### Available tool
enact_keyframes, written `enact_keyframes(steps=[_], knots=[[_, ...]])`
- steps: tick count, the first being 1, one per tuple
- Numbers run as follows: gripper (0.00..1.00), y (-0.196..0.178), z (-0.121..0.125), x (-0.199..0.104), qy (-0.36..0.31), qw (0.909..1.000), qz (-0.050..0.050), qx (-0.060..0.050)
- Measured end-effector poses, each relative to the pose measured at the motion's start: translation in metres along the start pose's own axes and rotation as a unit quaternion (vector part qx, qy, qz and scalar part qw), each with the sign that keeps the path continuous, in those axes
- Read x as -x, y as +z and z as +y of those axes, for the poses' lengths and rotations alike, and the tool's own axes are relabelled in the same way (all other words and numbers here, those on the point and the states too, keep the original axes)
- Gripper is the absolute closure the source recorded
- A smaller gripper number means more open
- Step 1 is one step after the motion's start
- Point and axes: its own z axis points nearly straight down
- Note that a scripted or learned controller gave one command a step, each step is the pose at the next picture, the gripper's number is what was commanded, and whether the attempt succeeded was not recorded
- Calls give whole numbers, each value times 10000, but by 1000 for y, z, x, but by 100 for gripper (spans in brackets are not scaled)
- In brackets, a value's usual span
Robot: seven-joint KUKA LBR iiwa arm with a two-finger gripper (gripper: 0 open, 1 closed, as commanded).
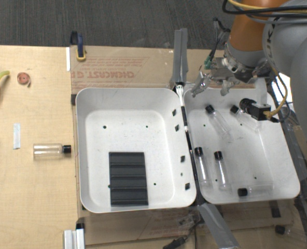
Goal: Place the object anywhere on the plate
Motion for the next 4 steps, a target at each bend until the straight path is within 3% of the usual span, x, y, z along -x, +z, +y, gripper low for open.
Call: enact_keyframes(steps=[1,2,3,4], knots=[[0,-44,-3,56,-1021,9948,-4,15],[0,-114,-12,158,-1158,9933,-2,15],[0,-212,-65,186,-1701,9854,1,11],[0,-227,-6,105,-124,9999,1,4]])
